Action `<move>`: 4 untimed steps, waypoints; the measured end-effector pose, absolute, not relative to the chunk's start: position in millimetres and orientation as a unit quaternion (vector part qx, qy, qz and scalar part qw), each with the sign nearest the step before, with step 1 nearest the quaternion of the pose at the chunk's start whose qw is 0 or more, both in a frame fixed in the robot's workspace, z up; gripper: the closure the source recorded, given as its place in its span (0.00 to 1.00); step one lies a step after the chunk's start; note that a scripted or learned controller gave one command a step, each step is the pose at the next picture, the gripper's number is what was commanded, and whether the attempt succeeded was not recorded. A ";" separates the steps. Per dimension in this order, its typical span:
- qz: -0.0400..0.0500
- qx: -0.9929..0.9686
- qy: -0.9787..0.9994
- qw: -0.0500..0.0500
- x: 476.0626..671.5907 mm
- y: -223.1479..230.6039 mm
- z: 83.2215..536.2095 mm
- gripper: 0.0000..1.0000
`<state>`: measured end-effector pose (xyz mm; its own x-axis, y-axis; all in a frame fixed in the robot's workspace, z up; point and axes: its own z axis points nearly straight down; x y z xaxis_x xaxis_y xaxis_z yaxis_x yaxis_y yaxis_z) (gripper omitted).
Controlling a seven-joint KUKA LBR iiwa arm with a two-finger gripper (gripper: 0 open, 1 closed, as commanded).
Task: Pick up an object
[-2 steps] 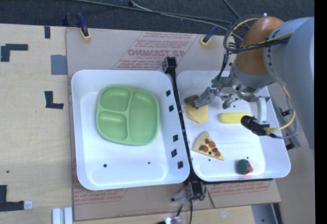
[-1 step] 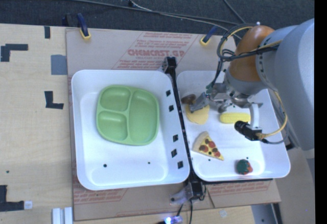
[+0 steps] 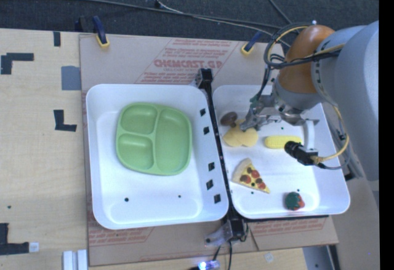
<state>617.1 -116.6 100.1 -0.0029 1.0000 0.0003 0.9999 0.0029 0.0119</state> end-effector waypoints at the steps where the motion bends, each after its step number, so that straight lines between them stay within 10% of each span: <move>1: 0.001 0.706 0.708 0.002 616.4 -112.6 163.1 1.00; 4: 0.000 0.705 0.709 0.000 620.8 -66.4 263.8 1.00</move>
<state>620.8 -66.4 263.8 -0.0050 1.0000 0.0007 1.0000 0.0050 -0.0005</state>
